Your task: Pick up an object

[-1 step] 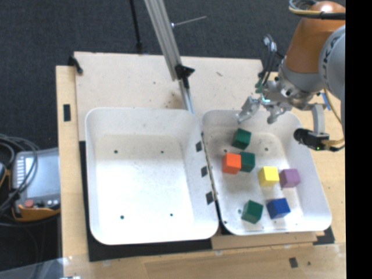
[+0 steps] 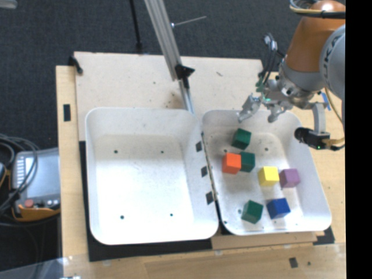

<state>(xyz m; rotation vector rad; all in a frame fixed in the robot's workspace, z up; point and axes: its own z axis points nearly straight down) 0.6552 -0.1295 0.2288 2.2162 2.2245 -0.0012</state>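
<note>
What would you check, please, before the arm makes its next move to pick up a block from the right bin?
1. Gripper carries nothing between its fingers: ok, fingers spread and bare.
2. Gripper is over the right bin: ok, above its far end.
3. A target lies close: ok, a green block sits just below it.
4. That target stands apart from others: ok, a gap separates it from the orange block.
5. Orange block is free to grasp: not ok, it touches another green block.
6. Gripper height above the blocks: cannot tell.

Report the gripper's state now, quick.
Gripper: open, fingers spread apart, holding nothing; it sits above the far end of the right bin, just beyond the nearest green cube.
</note>
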